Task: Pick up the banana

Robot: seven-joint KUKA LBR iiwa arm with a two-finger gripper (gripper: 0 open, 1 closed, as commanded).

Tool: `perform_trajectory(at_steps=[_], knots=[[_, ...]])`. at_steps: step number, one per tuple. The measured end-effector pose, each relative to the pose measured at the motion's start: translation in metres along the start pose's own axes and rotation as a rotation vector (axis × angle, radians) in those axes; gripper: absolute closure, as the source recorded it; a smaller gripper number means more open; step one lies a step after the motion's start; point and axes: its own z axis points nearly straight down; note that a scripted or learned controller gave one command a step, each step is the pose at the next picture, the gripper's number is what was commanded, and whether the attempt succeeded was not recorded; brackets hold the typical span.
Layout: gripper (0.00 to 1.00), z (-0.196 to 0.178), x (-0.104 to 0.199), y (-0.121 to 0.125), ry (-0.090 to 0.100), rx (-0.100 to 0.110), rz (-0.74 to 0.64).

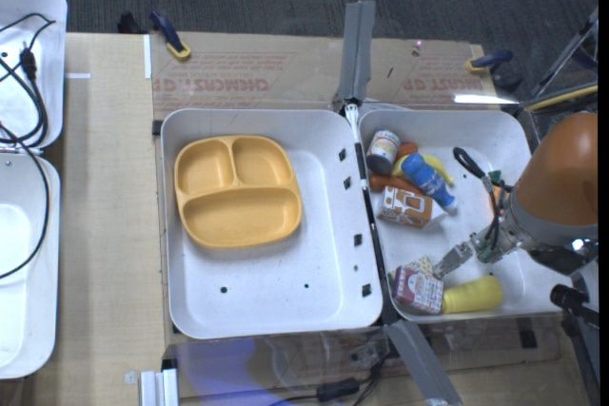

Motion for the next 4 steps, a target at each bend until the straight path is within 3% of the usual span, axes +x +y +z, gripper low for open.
perform_trajectory(at_steps=[1,2,3,4], knots=[[0.0,0.002,0.016,0.006,0.006,0.003,-0.276],[1.0,-0.004,0.015,0.006,0.009,0.004,-0.271],[0.0,-0.004,0.015,0.006,0.008,0.004,-0.271],[0.0,-0.023,0.016,0.006,0.004,0.001,-0.327]])
